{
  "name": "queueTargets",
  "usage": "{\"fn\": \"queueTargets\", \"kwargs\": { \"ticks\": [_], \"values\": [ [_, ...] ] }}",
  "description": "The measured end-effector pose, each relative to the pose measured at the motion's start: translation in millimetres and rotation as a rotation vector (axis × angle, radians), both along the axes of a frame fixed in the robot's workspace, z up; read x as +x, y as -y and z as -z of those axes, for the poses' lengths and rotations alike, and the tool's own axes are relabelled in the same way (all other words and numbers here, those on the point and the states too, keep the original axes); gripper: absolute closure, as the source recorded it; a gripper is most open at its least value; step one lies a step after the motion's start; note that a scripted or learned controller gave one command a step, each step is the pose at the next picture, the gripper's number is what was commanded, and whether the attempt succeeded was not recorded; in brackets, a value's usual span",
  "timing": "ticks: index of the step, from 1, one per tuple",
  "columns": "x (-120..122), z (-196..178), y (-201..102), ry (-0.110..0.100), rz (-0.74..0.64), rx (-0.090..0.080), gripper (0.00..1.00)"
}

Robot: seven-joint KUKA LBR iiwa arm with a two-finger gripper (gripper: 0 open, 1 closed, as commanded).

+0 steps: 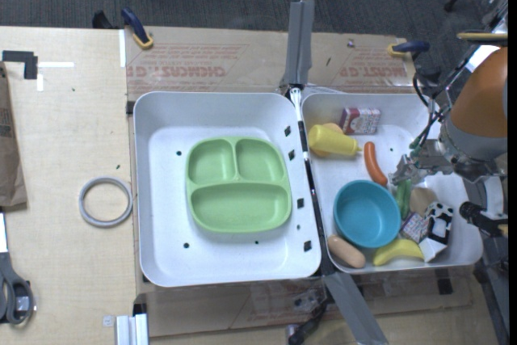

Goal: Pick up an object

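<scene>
The right bin (388, 103) holds several objects. A yellow squash-shaped toy (329, 140) lies at its back left, beside a small red and white carton (360, 121). An orange-red sausage (374, 163) sits behind a blue bowl (367, 212). At the front lie a tan potato-like piece (346, 252) and a yellow banana (398, 252). A black and white item (439, 222) and a small packet (414, 227) sit at the right. My gripper (402, 174) hangs low over the bin, just right of the sausage and above a green item (403, 196).
The left bin (153, 174) bears a green divided plate (238, 184). A grey ring (106, 200) lies on the bench to the left, with scissors (14, 296) at the front left corner. The arm's orange band (485, 97) stands over the right bin's right edge.
</scene>
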State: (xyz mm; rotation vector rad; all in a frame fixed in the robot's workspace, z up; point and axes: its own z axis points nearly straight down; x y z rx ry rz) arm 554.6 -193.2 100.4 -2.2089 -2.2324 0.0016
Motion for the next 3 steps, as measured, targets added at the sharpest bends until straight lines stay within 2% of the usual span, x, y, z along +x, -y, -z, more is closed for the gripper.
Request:
{"fn": "queueTargets", "kwargs": {
  "ticks": [1,2,3],
  "values": [
    [37.0,-90.6,-123.5,0.000,0.039,-0.001,1.00],
    [97.6,-25.1,-84.2,0.001,-0.178,-0.002,1.00],
    [105.0,-126.8,-123.7,0.003,-0.273,-0.002,1.00]
  ]
}}
